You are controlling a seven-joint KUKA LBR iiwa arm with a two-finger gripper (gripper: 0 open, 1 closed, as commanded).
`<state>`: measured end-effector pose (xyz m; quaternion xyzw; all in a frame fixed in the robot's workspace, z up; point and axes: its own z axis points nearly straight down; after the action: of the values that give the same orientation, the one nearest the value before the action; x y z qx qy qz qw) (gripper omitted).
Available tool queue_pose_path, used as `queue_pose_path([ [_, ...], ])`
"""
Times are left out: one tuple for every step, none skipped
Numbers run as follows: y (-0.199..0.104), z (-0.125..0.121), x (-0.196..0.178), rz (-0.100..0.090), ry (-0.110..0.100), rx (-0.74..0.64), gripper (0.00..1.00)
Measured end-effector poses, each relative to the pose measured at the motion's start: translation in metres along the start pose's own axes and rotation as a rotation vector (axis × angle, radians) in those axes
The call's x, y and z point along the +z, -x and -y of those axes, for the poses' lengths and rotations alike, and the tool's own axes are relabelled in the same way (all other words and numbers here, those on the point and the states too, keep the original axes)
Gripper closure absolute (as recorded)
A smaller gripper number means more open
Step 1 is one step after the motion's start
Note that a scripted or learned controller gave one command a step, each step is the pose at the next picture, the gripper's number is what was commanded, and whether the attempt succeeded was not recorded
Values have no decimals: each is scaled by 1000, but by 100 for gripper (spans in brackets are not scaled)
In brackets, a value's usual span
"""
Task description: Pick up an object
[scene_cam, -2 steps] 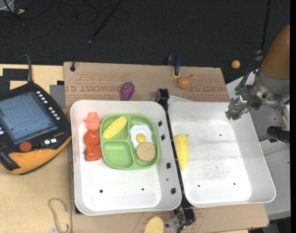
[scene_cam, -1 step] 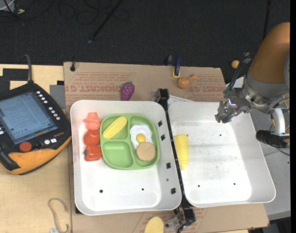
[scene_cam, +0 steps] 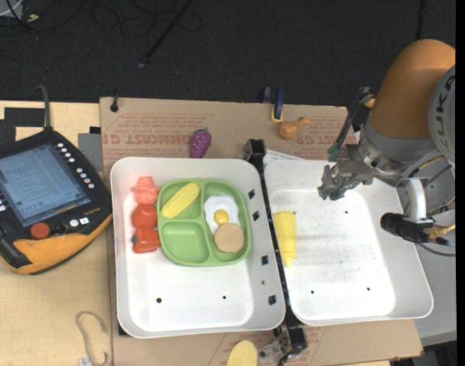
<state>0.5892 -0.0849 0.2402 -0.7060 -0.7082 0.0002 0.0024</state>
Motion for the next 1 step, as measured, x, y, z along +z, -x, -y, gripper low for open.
queue_pose_path([
  [-50,15,0,0,-1,0,100],
])
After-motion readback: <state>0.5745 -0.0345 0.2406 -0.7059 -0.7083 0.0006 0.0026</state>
